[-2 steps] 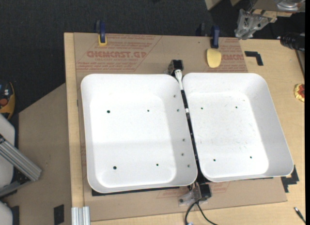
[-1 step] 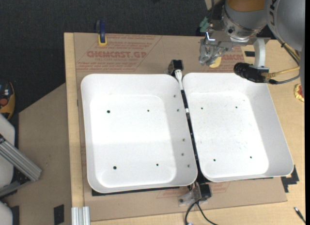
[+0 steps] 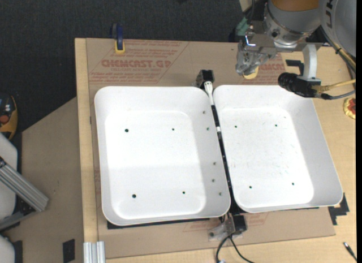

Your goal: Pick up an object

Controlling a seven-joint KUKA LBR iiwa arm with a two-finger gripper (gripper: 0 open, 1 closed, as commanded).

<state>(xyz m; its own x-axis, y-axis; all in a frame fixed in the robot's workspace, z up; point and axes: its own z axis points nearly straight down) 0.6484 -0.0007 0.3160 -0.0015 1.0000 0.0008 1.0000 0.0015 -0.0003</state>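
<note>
I hung my gripper (image 3: pixel 249 68), clamped on a small tan object (image 3: pixel 250 74), beyond the right bin's (image 3: pixel 317 143) far rim, lifted clear.

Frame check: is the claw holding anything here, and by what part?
Possibly. A small tan thing shows at the tip of the claw, above the bench behind the right bin, but the view is too blurred to confirm a hold.

One fixed overhead cam, slanted down on both bins (image 3: pixel 158 95), mid-range.
</note>
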